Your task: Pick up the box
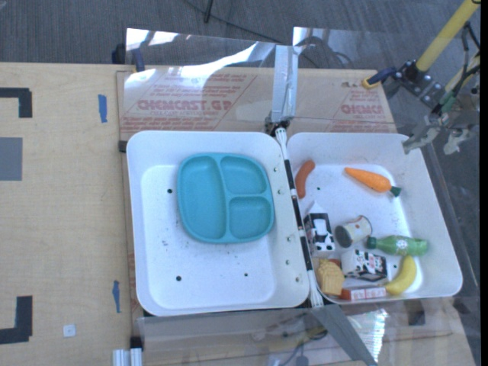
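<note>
Two small boxes lie in the right bin [427, 175]. A black-and-white patterned carton [319, 231] sits near the bin's left wall, close to the divider. A white box with red and black print [369, 264] lies nearer the front, between a tan waffle-like piece [330, 276] and a banana [404, 275]. A thin red-edged strip [364, 293] lies along the front wall just below this box.
The right bin also holds an orange sausage [303, 176], a carrot [370, 180], a small tipped cup [354, 230] and a green bottle [397, 244], all crowded around the boxes. A teal divided plate [226, 197] lies in the left bin [152, 227]. A yellow pole with clamps [436, 59] stands at the upper right.
</note>
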Robot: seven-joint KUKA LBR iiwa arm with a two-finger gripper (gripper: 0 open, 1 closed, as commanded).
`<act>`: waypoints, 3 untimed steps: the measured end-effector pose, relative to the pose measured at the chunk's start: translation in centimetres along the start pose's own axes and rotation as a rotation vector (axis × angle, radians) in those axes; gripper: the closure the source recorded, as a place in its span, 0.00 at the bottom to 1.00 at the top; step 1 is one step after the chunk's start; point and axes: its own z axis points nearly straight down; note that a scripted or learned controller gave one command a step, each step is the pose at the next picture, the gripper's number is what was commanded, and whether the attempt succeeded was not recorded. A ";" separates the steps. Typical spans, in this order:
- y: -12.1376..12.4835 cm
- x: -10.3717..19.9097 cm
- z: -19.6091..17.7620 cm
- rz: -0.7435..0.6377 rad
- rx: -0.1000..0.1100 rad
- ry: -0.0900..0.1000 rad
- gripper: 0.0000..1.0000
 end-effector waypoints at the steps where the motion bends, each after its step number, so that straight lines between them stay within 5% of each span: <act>1: -3.0 -1.2 13.5 -0.117 0.000 0.000 0.00; 2: -8.1 -0.2 18.2 -0.129 -0.004 0.001 0.00; 3: -4.0 7.6 18.6 0.326 -0.013 -0.001 0.00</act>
